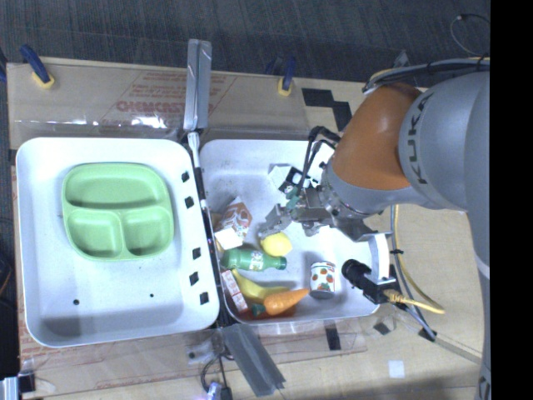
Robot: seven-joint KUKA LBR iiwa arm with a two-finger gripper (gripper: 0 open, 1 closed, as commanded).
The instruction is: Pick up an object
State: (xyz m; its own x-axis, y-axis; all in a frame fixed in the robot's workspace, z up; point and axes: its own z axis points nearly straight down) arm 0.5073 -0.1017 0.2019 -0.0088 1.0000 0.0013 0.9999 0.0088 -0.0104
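Grey arm with its orange band hides much of the right bin [250,152]; its gripper [283,213] hangs just above a lemon [276,243], grip state unclear. Nearby lie a green bottle [254,262], carrot [283,300] and small can [322,278].

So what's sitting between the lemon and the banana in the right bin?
In the camera view, the green bottle lies on its side between the lemon above it and the banana below it, in the right bin.
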